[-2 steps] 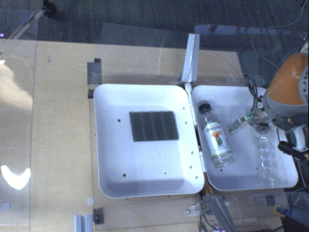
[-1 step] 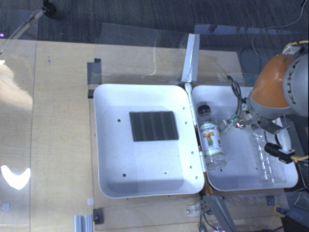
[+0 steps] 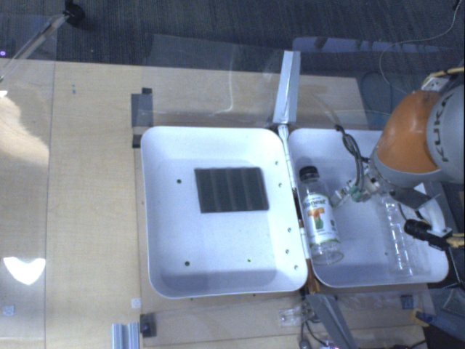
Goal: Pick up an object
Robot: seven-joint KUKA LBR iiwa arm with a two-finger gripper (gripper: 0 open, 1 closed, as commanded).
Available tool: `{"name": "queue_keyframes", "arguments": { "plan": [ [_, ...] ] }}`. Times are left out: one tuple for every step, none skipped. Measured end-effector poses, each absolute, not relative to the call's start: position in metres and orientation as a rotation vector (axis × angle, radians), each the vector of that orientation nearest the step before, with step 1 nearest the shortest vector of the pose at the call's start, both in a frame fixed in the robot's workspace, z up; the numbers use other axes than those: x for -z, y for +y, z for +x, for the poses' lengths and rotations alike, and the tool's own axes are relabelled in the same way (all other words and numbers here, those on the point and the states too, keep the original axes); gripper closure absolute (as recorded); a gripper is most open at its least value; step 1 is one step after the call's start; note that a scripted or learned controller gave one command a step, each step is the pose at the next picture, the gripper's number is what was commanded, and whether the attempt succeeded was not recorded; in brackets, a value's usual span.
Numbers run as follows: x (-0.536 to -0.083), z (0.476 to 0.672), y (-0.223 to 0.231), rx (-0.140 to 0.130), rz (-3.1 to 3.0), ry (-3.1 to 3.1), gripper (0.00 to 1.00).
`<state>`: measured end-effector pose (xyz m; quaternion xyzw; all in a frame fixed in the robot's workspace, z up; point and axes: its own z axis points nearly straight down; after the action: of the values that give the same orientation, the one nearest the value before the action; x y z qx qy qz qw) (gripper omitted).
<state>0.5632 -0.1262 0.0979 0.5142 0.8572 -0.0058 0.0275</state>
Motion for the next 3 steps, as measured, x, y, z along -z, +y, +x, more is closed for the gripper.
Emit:
{"name": "queue_keyframes", "arguments": {
  "plan": [
    [-0.094, 0.592, -0.125, 0.039, 1.72, 2.582, 0.0],
    [-0.093, 0.582, -0.129, 0.013, 1.779, 2.543, 0.0],
    [-0.093, 0.582, -0.129, 0.013, 1.78, 2.543, 0.0]
  ]
}}
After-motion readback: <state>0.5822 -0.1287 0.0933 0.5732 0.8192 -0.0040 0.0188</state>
